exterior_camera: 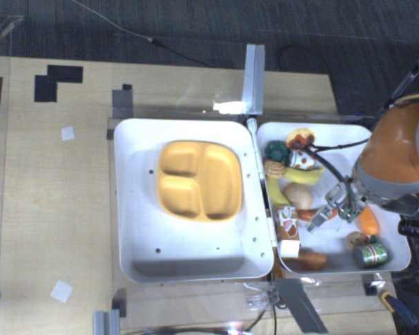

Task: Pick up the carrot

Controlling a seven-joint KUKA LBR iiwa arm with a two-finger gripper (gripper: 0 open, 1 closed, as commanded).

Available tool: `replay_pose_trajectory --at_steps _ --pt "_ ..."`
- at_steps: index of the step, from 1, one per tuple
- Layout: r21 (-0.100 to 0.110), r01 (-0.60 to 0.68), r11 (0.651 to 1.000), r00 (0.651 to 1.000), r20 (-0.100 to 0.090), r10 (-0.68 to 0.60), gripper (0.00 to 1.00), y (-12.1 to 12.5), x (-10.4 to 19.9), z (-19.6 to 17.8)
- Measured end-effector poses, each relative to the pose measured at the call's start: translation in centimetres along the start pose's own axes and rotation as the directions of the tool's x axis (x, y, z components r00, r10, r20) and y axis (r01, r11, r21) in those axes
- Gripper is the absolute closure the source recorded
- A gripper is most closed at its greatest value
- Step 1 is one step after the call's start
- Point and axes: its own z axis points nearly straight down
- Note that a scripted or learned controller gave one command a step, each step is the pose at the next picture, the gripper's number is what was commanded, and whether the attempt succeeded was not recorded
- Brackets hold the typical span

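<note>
The carrot (pixel 368 222), an orange wedge, lies at the right side of the right bin (pixel 335 244), partly under the arm's wrist. My gripper (pixel 324 217) hangs low over the middle of that bin, to the left of the carrot and apart from it. Its tip points toward a small orange-red piece (pixel 306 216) beside a tan potato (pixel 298 195). I see nothing held in the gripper.
The right bin also holds a banana (pixel 304 175), a green can (pixel 371 254), a brown sausage (pixel 311 260), a white cube (pixel 289 248) and several other toy foods at its back and left. A yellow divided plate (pixel 199 180) sits in the left bin (pixel 136 243).
</note>
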Motion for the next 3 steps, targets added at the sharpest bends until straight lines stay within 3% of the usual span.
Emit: replay_pose_trajectory --at_steps 1,2,3 --pt "-0.007 0.121 0.993 0.993 0.011 -0.121 0.00 -5.0 -2.1 2.1" --pt "-0.006 -0.130 0.991 0.991 0.006 0.130 0.00 -5.8 -2.0 2.2" --pt "-0.013 -0.294 0.956 0.956 0.007 0.294 0.00 1.5 -3.0 2.1"
